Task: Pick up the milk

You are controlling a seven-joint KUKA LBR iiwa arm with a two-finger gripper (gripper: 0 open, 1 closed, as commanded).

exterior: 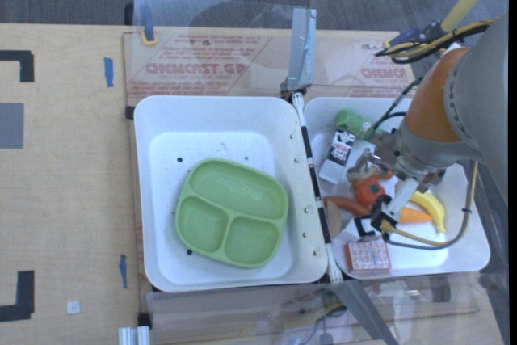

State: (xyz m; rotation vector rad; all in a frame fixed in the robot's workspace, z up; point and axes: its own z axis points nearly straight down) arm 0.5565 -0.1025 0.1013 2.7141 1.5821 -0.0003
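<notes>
Gripper (pixel 367 183) position: over the right bin (pixel 477 254), at the end of the grey arm (pixel 460 105), which enters from the right with its orange band above the wrist. Finger state: cannot be told, since the wrist and its cables cover the fingertips. No item is visibly held.

Items directly at the gripper: a red-orange round item (pixel 369 190) sits under the wrist, touching or just beside it. A banana (pixel 432 208) lies just to the right, with an orange wedge-shaped piece (pixel 414 215) against it. A patterned red box (pixel 368 256) lies near the front wall of the bin, below the gripper.

Milk (pixel 338 155): a small white carton with black cow-style patches, lying in the right bin near the divider wall, just left of the gripper and apart from it. Its printing is too small to read. A green item (pixel 350 122) sits just behind it.

Left bin (pixel 153 174): holds a green three-compartment plate (pixel 232 211), set toward the front.

Readable writing: red lettering on the board (pixel 202 61) behind the bins, blurred; no word can be confirmed.

Bench (pixel 56 174): light wood surface with black corner marks and blue tape pieces.
</notes>
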